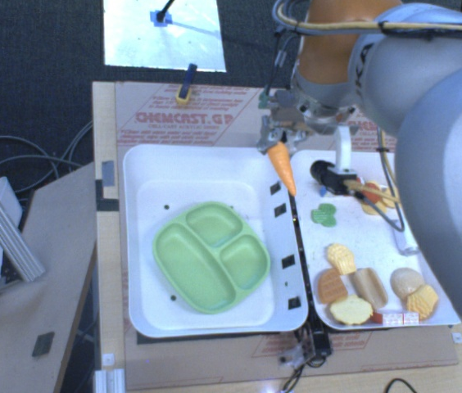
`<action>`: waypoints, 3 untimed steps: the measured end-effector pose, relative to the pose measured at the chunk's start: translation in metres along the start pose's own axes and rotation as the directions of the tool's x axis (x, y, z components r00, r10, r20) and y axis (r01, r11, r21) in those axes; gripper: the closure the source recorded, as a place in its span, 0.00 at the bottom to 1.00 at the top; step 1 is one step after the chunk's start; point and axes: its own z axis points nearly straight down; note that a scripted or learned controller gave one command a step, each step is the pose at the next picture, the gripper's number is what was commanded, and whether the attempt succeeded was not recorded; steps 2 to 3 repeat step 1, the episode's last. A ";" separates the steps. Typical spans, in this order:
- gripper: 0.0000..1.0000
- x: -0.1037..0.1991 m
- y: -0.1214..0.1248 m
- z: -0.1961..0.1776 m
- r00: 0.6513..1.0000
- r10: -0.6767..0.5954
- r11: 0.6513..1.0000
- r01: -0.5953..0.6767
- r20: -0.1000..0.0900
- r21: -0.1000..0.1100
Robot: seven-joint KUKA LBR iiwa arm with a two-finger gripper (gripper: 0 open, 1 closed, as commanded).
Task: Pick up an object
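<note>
You saw the fingers (278,140) clamped on the carrot (283,169) top; it hung tip-down over the left bin (135,244) rt rim.

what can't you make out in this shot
- Camera view, right bin: far right side hidden by the arm.
- Camera view, carrot: top end hidden by the gripper.
- Camera view, orange thing in the right bin: too small, crossed by cables, can't name it.
</note>
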 end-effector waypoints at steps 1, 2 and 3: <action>1.00 -0.002 -0.012 0.007 1.000 0.006 1.000 -0.006 0.001 0.001; 1.00 -0.002 -0.012 0.007 1.000 0.006 1.000 -0.006 0.001 0.001; 1.00 -0.002 -0.012 0.007 1.000 0.006 1.000 -0.006 0.001 0.001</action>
